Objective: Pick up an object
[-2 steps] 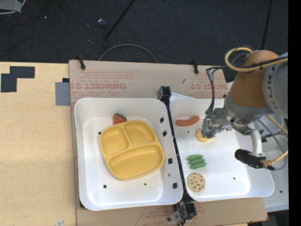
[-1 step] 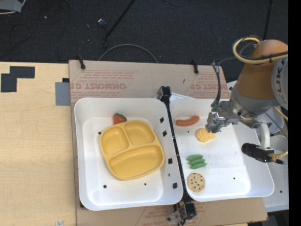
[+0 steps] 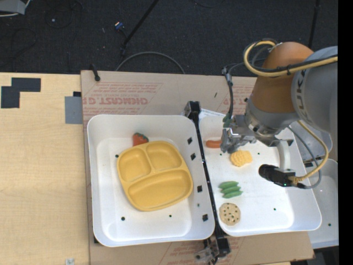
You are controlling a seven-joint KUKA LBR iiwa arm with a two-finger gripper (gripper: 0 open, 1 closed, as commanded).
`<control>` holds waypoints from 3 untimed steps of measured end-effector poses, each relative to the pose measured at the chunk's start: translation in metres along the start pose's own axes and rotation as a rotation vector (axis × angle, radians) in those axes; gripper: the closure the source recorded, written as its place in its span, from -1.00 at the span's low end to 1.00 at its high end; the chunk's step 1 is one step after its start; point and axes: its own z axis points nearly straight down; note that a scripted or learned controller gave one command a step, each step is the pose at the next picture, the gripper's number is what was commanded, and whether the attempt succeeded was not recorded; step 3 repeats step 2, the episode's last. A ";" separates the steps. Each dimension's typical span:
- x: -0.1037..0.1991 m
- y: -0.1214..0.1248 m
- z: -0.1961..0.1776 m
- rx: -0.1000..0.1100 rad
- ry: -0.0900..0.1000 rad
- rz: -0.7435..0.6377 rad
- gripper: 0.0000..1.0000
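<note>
At the upper left of the right bin (image 3: 309,217), the gripper (image 3: 228,146) hangs low over the bin floor, on the grey arm with its orange band that reaches in from the right. How far it is open cannot be told from this slant, and no object can be seen in its grasp.

Objects available in the right bin:
- An orange-red sausage-shaped piece (image 3: 212,143) lies just to the left of the gripper, close to the bin's left wall.
- A yellow waffle-like piece (image 3: 241,158) lies just below and to the right of the gripper.
- Green pea pods (image 3: 230,189) lie nearer the camera, apart from the gripper.
- A chocolate-chip cookie (image 3: 229,213) lies flat, just below the pods.

The left bin (image 3: 105,225) holds a yellow divided plate (image 3: 154,175), which is turned at an angle. A red and orange piece (image 3: 140,139) is tucked against the plate's far rim.

Black clips (image 3: 194,157) line the seam where the two bins meet. Both bins rest on a sheet of printed cardboard (image 3: 127,95) laid over the wooden bench (image 3: 38,170).
</note>
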 end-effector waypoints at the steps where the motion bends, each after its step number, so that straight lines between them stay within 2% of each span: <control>1: 0.060 0.001 0.003 0.001 0.000 0.000 1.00; 2: 0.113 0.007 0.007 0.000 0.000 -0.001 1.00; 3: 0.113 0.007 0.007 0.000 0.000 -0.001 1.00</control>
